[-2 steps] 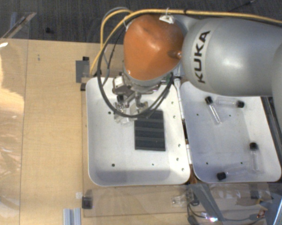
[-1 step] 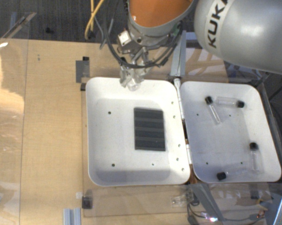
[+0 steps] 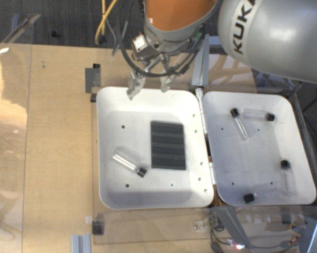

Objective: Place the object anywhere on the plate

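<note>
I see the gripper [image 3: 149,85] hanging over the far rim of the left bin [image 3: 108,141], its two fingers [image 3: 133,87] spread apart with nothing between them. The tips sit above the bin's back edge, well apart from anything inside it. Above the gripper is the orange band [image 3: 177,4] of the arm, and the grey link marked KUKA [image 3: 274,25] fills the upper right.

In the left bin, the dark ribbed plate [image 3: 168,145] lies flat near the middle. Just to its left, near its lower corner, I make out a clear vial with a black cap [image 3: 129,163], lying on its side on the bin floor and not on the plate.

The right bin [image 3: 300,152] holds several more clear vials with black caps [image 3: 238,121], scattered and lying down. A yellow cable [image 3: 110,9] runs behind the bench.
</note>
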`<action>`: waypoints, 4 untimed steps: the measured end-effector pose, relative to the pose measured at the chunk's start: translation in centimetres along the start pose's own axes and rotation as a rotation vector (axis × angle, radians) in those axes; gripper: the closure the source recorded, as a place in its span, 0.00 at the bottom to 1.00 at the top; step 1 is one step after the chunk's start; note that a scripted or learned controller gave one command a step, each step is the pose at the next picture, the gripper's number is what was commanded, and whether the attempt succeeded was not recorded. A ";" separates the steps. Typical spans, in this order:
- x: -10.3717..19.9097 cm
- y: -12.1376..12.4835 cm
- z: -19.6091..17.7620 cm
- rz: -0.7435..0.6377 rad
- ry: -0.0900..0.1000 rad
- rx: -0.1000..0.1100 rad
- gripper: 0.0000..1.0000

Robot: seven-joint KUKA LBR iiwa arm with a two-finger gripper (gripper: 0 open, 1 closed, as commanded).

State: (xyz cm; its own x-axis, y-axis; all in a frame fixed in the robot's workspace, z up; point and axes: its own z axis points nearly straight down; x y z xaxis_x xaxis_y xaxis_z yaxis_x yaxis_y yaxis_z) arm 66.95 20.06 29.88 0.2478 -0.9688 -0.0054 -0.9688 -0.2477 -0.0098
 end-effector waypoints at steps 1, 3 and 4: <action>-3.5 0.0 19.0 0.164 0.001 -0.005 0.00; -4.3 3.8 19.1 0.476 -0.007 0.023 1.00; 2.7 0.8 11.9 0.136 0.001 0.002 1.00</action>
